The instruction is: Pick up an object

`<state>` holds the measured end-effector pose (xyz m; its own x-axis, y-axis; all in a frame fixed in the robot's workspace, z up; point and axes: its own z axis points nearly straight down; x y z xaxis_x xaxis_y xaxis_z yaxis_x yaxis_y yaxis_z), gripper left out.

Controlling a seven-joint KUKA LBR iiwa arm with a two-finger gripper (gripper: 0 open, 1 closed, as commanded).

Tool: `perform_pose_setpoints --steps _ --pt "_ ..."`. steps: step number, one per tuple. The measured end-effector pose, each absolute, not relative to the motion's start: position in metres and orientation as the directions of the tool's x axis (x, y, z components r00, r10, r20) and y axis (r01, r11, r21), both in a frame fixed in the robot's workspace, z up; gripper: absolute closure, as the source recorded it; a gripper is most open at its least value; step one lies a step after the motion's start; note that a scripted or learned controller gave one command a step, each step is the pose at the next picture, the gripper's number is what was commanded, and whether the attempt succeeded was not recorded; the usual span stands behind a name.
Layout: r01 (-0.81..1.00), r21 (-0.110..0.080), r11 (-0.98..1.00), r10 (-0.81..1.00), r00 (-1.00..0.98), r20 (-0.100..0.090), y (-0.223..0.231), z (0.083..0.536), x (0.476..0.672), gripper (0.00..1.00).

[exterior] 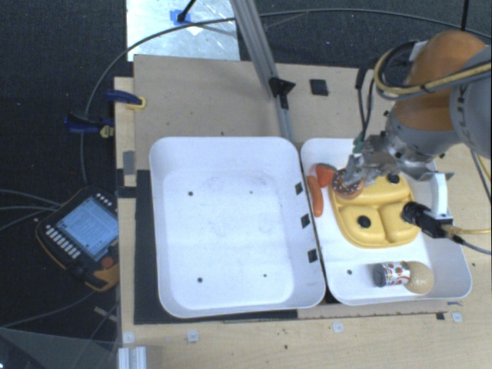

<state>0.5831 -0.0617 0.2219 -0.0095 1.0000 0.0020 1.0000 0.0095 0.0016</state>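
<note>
We reach into the right bin for a pick

Going by size: the tabletop [200, 98] bears two white bins, the left bin [223, 283] and the right bin [461, 279]; in the right one, near its far-left corner, our pincer [351, 183] hangs over the yellow toy's [377, 217] far end, beside an orange carrot [316, 194]. Whether it is clenched we cannot tell. We judge the approach under way; next, descend and close. A small bottle [402, 276] lies near the front edge.

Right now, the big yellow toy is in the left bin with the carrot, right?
Not quite. The camera view shows the yellow toy in the right bin, not the left bin. The carrot does lie beside it there.
</note>
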Motion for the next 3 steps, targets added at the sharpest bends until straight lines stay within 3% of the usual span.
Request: perform_pose_setpoints --steps 3 --pt "1.0 0.0 0.009 1.0 -0.009 0.002 0.077 0.227 0.563 1.0"
